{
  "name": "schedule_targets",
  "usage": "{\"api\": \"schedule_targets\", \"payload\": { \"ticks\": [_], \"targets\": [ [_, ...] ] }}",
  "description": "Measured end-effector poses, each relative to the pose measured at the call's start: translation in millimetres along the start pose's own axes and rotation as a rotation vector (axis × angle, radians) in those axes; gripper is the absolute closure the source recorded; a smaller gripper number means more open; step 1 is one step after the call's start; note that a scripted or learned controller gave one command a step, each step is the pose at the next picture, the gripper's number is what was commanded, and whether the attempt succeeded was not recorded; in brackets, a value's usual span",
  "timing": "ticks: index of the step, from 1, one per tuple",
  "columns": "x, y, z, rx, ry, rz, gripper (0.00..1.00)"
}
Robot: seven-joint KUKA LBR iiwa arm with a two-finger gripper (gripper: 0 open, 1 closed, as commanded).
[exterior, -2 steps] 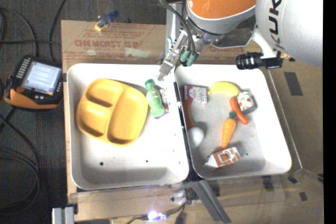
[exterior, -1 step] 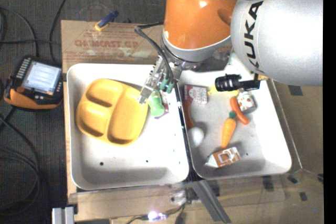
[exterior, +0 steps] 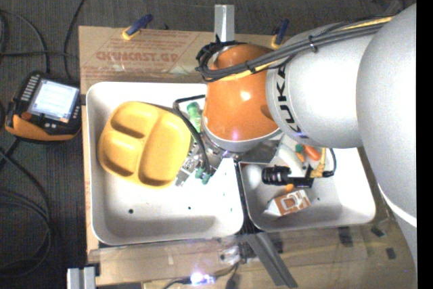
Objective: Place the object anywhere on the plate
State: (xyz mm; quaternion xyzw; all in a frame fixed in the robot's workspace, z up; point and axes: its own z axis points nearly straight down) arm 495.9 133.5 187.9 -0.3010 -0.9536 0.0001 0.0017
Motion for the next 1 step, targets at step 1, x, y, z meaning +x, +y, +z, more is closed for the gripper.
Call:
{"api": "schedule_targets", "payload": {
  "ticks": [1],
  "targets": [
    [22.0,10.9,18.6,0.000,-0.002,-0.152,1.00]
  ]
}}
